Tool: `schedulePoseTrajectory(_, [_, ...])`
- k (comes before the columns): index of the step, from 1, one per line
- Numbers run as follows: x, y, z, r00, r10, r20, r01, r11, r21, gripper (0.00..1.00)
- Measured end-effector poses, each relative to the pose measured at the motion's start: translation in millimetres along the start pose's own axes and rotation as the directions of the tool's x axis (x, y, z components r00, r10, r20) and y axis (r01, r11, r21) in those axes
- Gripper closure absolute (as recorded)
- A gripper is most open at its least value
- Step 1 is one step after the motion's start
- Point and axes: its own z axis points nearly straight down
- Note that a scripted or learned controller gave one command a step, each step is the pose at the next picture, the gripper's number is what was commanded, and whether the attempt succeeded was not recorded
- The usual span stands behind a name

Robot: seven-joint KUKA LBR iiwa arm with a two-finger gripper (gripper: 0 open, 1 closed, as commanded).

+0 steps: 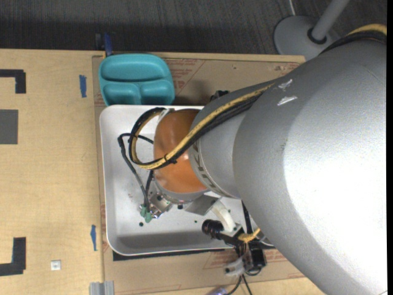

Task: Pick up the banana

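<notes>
A tan cardboard-covered bench point(49, 183) marked with black and blue tape carries a shallow white bin point(113, 183), with a teal moulded tray point(136, 78) just beyond its far rim. The grey arm point(307, 165) reaches in from the right and hangs low over the bin, its orange band point(175, 152) and looped cables point(138, 143) covering most of the floor. The gripper point(150, 211) sits beneath the wrist near the bin's bottom; whether it is parted or closed cannot be told. The banana's place cannot be made out: it may lie under the arm, so its direction and long axis stay unknown.
</notes>
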Motion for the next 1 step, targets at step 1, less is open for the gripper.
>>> schedulePoseTrajectory(1, [0.0,0.5,-9.8,1.0,0.0,0.001,0.0,1.0,-0.002,1.0])
